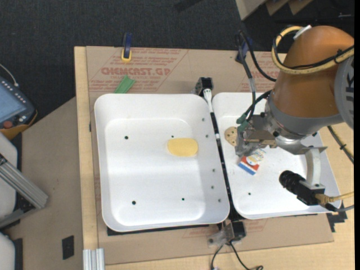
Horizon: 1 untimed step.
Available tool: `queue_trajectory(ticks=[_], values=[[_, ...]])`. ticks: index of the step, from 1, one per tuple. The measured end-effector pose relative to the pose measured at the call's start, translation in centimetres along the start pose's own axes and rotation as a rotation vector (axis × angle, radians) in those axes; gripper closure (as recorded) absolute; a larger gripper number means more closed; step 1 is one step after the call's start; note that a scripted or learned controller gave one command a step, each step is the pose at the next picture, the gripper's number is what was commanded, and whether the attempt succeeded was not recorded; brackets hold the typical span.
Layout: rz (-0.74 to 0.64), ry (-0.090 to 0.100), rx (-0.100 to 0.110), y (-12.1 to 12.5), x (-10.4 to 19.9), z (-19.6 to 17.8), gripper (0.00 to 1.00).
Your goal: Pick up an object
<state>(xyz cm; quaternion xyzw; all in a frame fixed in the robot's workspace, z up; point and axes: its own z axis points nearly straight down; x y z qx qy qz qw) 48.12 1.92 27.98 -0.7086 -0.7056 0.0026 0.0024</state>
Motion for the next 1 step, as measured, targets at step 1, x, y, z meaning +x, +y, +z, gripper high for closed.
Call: queue_trajectory(ticks=[1], values=[[-0.01,0.003,-0.018,-0.19,3.89,-8.49,1.0]])
